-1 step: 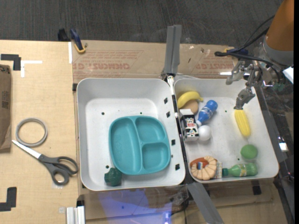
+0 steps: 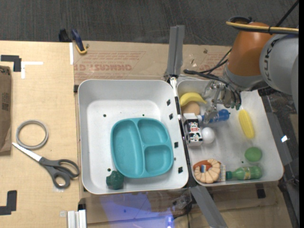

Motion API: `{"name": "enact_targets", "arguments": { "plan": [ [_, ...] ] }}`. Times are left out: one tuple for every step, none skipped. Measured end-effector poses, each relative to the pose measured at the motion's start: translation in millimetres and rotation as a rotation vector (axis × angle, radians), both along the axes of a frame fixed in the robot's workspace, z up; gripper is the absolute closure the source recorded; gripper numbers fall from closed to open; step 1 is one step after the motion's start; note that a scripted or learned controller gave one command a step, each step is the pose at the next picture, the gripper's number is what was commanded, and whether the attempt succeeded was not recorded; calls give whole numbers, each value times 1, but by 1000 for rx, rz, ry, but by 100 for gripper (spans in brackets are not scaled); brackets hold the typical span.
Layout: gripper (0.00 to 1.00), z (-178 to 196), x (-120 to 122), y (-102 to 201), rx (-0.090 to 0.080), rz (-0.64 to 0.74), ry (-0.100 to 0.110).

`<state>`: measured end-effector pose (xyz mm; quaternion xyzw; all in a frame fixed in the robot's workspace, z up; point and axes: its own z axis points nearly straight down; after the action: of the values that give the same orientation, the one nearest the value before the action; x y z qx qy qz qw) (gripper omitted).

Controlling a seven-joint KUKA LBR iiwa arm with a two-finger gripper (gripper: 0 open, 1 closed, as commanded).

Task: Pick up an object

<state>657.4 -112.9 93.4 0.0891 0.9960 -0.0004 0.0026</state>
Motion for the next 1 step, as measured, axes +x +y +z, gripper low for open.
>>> {"name": "enact_targets", "arguments": {
  "plan": [
    [0,-1,-75,9,1,-152,4]
  ]
}}
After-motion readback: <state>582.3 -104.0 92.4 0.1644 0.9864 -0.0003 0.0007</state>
